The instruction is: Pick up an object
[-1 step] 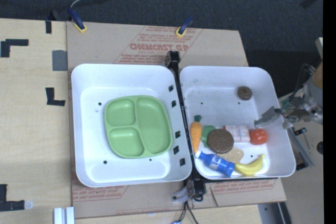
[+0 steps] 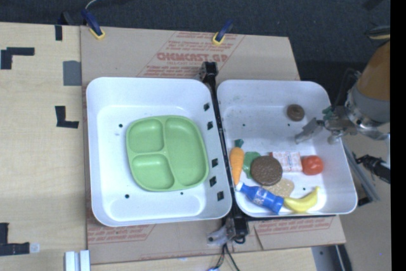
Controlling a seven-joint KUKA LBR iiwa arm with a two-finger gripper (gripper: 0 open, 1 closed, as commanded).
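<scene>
My gripper [image 2: 320, 134] hangs over the right side of the right bin [image 2: 273, 91], with its fingers spread open and nothing between them. A red tomato [image 2: 311, 165] lies just below it, and a small brown round piece [image 2: 295, 112] lies up and to its left. Further left and forward are a pink packet [image 2: 289, 160], a dark brown round cookie [image 2: 266, 170], an orange carrot [image 2: 236, 163], a blue bottle [image 2: 261, 197] and a yellow banana [image 2: 302, 200].
The left bin [image 2: 108, 105] holds a green divided plate [image 2: 167, 153]. Both bins rest on a cardboard sheet [image 2: 184, 54] held by yellow clamps. The arm's grey wrist with its orange band [image 2: 375, 82] enters from the right edge.
</scene>
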